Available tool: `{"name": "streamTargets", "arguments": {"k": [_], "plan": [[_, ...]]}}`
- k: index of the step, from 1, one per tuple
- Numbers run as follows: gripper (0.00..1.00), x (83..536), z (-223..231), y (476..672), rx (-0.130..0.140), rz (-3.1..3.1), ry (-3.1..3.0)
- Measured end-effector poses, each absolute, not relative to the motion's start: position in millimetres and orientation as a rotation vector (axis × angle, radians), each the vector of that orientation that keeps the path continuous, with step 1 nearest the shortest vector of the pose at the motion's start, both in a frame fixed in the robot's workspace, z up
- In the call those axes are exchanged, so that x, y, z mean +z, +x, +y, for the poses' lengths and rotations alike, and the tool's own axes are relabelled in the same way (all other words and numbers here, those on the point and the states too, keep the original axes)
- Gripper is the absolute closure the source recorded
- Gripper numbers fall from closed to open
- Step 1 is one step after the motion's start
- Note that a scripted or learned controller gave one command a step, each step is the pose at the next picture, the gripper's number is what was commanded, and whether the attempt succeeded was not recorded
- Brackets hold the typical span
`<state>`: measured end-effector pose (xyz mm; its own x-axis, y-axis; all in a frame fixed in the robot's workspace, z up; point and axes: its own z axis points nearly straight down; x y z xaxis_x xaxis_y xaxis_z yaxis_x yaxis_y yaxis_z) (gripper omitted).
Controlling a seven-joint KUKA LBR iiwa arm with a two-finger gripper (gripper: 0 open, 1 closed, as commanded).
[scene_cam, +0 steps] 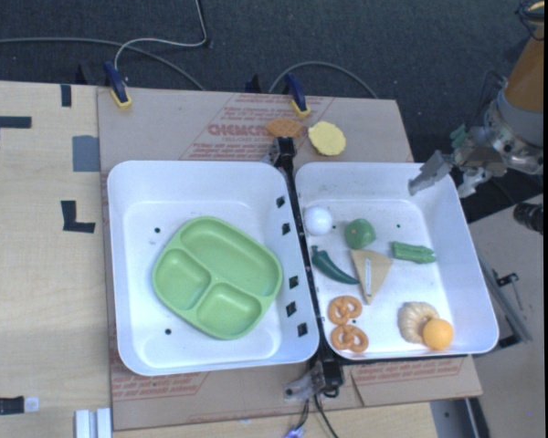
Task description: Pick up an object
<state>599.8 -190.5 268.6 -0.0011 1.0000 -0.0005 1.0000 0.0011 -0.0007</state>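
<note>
Partly, the arm (530,80) is cut off by the right edge of the frame; its wrist and orange band show at upper right. The gripper (443,173) hangs over the upper right corner of the right bin (470,245), and its fingers (426,175) stand apart with nothing between them. Fine detail of the fingertips is hard to make out.

Open room lies along the upper part of the right bin floor, between the gripper and the toys below it. The left bin (128,245) has bare floor around its one item.

Left bin contents: a green divided plate (217,276), lying flat near the centre.

Right bin contents:
- a white ball (318,219) near the dividing wall;
- a round green toy (360,234) just beside it;
- a green pepper (329,265);
- a green pickle-like piece (413,253);
- a cheese wedge (373,273);
- two pretzels (347,323), touching;
- an orange ball (437,334) against a tan pastry-like piece (414,316).

On the cardboard-covered desk (164,126), outside the bins, a yellow slice (327,139) lies beside an orange-brown piece (285,128).
</note>
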Motion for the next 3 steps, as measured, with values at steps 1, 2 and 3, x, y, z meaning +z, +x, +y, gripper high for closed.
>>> {"name": "streamTargets", "arguments": {"k": [1, 2, 3], "plan": [[0.0, 86, -130, 567.2, -0.003, -2.224, -2.219], [0.0, 86, -106, 612.0, -0.004, -2.227, -2.221], [0.0, 86, -103, 590.3, -0.003, -2.226, -2.224]]}}
